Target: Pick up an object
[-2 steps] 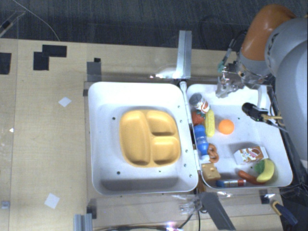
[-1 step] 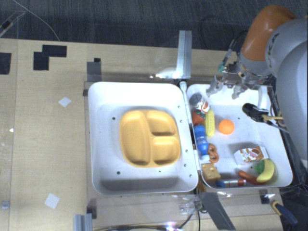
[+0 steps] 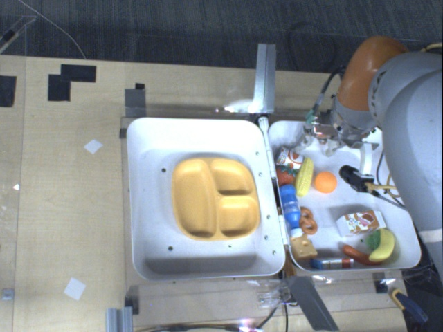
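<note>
The right bin (image 3: 408, 235) holds several small things: a yellow corn cob (image 3: 304, 176), an orange ball (image 3: 324, 181), a blue bottle (image 3: 289, 207), a brown pretzel (image 3: 307, 221), a white snack carton (image 3: 360, 223), a yellow-green fruit (image 3: 381, 245), a red and blue pen (image 3: 333, 262) and a red-white packet (image 3: 288, 160). My gripper (image 3: 320, 138) hangs over the bin's back end, just behind the corn cob and the ball. Nothing shows between it and the bin floor.
The left bin (image 3: 149, 185) carries a yellow compartment tray (image 3: 213, 197) in its middle. A metal post (image 3: 265, 81) stands behind the wall between the bins. The grey arm (image 3: 408, 116) covers the right bin's far right side.
</note>
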